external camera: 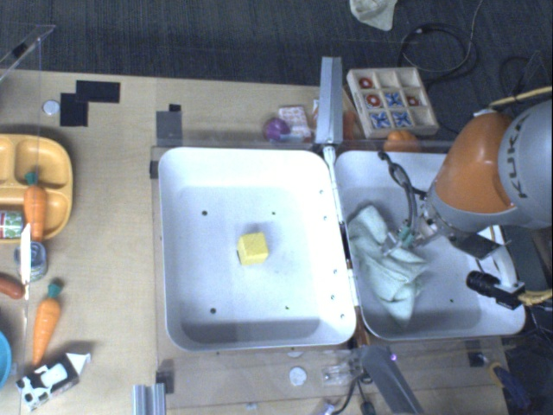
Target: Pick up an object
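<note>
A small yellow block (253,249) lies near the middle of the left bin (190,188). A crumpled pale cloth (380,253) lies at the left side of the right bin (449,318). My gripper (406,236) comes in from the right, low over the cloth and touching its upper right part. The grey arm with its orange band (471,175) hangs over the right bin and hides much of it.
A metal divider (329,102) runs between the bins at the back. Behind them sit a purple ball (276,129) and a tic-tac-toe board (391,100). Toy carrots (45,318), a yellow tray (52,162) and other toys lie far left.
</note>
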You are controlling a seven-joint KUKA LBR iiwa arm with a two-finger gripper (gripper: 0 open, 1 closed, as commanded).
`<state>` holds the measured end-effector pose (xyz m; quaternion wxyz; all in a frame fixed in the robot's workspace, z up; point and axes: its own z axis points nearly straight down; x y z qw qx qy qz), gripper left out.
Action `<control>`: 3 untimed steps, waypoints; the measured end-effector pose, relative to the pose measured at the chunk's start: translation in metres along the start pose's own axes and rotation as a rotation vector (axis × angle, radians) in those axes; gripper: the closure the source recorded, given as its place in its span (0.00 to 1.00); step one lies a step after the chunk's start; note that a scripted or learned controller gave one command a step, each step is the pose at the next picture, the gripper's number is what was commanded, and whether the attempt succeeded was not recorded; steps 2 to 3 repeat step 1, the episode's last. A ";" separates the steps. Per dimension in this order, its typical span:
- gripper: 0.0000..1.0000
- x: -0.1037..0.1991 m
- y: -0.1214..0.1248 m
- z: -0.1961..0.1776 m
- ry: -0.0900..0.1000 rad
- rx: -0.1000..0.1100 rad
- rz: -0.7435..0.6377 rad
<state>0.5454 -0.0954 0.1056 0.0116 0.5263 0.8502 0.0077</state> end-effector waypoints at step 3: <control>0.00 0.000 0.000 0.000 -0.001 0.000 0.000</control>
